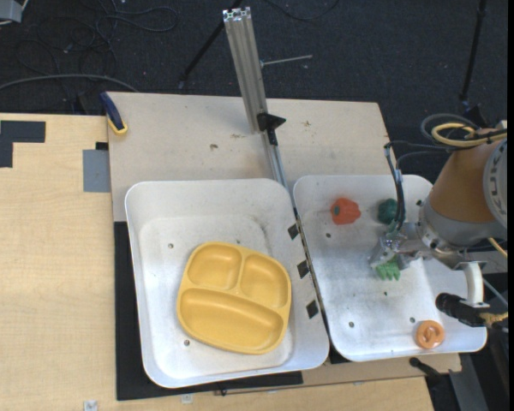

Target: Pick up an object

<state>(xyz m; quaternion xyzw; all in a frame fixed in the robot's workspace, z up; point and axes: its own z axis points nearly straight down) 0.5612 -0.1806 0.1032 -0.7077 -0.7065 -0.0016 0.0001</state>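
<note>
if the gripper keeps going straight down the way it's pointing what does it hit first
Most likely the small green object right under the gripper, then the right bin's floor. Height above it is unclear from this slanted view.

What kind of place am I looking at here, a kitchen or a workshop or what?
Most likely a robotics lab bench set up for grasping trials. A grey and orange robot arm reaches over two white bins holding a yellow divided plate and small toy items, and loose cables trail across the dark floor behind.

Yellow tray; white bins; red-orange toy; green toy; orange ring.
</note>
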